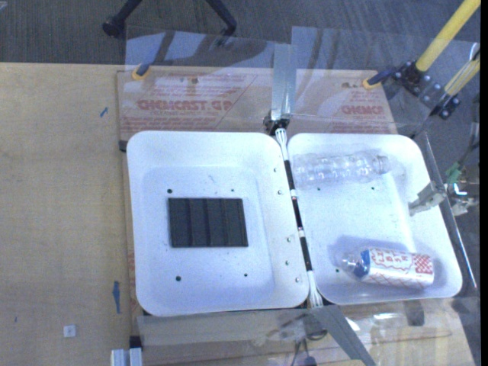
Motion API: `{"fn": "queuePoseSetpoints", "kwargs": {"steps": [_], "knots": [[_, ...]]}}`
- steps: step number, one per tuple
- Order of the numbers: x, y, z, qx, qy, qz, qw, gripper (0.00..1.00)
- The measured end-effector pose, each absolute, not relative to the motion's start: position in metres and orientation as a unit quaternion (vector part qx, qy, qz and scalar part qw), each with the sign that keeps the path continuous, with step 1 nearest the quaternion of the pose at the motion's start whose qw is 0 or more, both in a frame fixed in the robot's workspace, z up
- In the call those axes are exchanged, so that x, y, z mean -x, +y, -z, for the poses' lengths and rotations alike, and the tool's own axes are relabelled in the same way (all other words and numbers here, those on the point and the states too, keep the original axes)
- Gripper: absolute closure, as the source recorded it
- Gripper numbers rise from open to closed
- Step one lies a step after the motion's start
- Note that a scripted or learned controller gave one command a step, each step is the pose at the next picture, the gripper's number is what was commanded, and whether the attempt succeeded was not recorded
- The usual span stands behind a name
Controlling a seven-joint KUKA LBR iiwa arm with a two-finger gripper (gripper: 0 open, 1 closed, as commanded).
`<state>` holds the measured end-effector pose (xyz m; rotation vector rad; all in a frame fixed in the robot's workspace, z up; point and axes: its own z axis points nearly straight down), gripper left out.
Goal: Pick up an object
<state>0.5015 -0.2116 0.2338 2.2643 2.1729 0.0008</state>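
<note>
Two shallow white bins sit side by side; the right bin [427,166] holds a clear plastic bottle [341,167] along its far wall and a red-and-white labelled bottle [389,266] near its front. The left bin [145,174] holds a dark ribbed rectangular slab [208,222]. The gripper [436,197], at the right bin's right rim, lies apart from both bottles; too small and cut off to judge its state.

Claw [428,198] at right bin's [335,288] right rim. Far bottle [339,168] lies left-behind it, near bottle [390,265] left-before it, slab [208,222] further left in left bin [152,280].
</note>
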Motion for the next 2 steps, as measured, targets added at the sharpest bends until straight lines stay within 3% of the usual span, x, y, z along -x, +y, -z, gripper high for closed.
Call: {"fn": "queuePoseSetpoints", "kwargs": {"steps": [1,2], "knots": [[-0.489,-0.201,-0.088,-0.689,0.725,-0.0023,0.004,0.00],[-0.504,-0.122,-0.089,-0.675,0.738,-0.0038,0.003,0.00]]}}
